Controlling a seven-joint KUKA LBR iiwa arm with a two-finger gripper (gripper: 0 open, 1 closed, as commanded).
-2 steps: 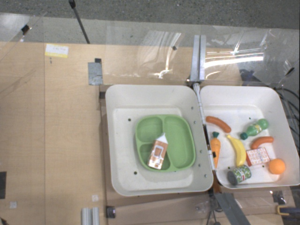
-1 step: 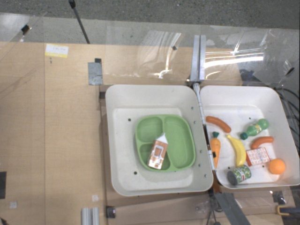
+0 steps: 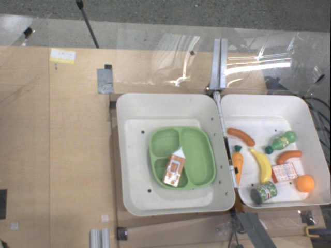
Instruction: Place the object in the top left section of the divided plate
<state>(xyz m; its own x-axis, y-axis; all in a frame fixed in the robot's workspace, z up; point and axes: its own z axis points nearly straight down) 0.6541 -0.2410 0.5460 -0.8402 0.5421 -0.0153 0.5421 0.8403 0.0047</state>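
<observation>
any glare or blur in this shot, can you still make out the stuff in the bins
Camera view: bright glare streaks on the clear panel behind the bins; lighting over the bins is even, shadows soft; slightly soft focus, yet the carton on the green plate and the banana read clearly.

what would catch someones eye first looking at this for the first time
Most striking is the green divided plate in the left bin, with a small carton lying across its lower left section. Next is the bright toy food in the right bin: a banana, carrot and orange.

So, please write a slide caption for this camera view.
Small carton lies in green divided plate, left bin; toy food fills right bin.
</observation>
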